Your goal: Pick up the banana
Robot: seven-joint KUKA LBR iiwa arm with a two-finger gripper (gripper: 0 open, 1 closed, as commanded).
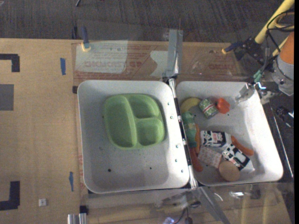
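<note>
- My gripper (246,92) hangs over the right white bin's (266,129) far right corner; I cannot tell its state.
- The curved yellow banana (188,104) lies at that bin's far left edge, beside a small green-labelled can (208,108).
- Nothing lifted yet: reach, grasp and raise all remain.

Orange-banded grey arm (286,59), silvery pincer (246,92)

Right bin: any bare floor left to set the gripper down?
In the right white bin, bare floor runs along the right wall, from the gripper at the upper corner downward. The left half is crowded: the yellow banana by the divider, the orange carrot, and cartons between. The green divided plate leaves margins in the left bin.
</note>
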